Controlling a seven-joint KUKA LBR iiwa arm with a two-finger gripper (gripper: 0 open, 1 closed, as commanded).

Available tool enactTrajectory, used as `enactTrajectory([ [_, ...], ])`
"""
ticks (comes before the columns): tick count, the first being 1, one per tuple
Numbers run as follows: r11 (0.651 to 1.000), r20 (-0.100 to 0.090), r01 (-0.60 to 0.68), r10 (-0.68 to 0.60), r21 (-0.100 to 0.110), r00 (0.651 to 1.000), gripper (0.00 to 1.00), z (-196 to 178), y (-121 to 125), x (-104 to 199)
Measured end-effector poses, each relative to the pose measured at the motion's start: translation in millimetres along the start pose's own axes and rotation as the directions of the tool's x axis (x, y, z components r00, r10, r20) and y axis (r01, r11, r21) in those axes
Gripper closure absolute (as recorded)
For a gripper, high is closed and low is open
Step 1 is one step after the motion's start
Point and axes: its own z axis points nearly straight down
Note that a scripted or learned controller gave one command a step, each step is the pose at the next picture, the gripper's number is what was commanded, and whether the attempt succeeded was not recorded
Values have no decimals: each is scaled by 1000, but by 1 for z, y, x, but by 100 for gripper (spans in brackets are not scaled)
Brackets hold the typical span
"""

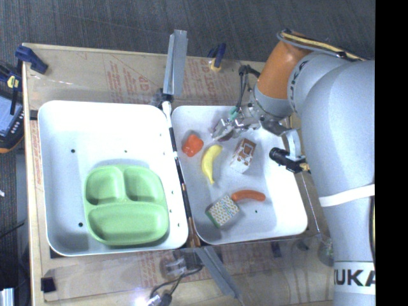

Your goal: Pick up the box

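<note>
A small white and brown box (243,155) lies in the right bin (287,218), in its upper middle part. My gripper (225,129) hovers just up and left of that box, near the bin's back wall. It is open, with nothing between its fingers. A second boxy thing, a green patterned block (222,211), lies near the bin's front edge.
A yellow banana (211,162) and a red-orange fruit (192,145) lie left of the box. An orange sausage (248,196) lies below it. The left bin (57,126) holds a green divided tray (126,204). The grey arm (331,139) covers the right side.
</note>
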Motion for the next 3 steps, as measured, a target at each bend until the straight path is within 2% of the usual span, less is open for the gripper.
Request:
enactTrajectory([
  [1, 988, -1, 153, -153, 4, 988, 100, -63, -53, 55],
  [2, 1000, -2, 2, -2, 8, 1000, 100, -47, -33, 109],
  [3, 980, 0, 200, -200, 2, 980, 100, -87, -27, 201],
])
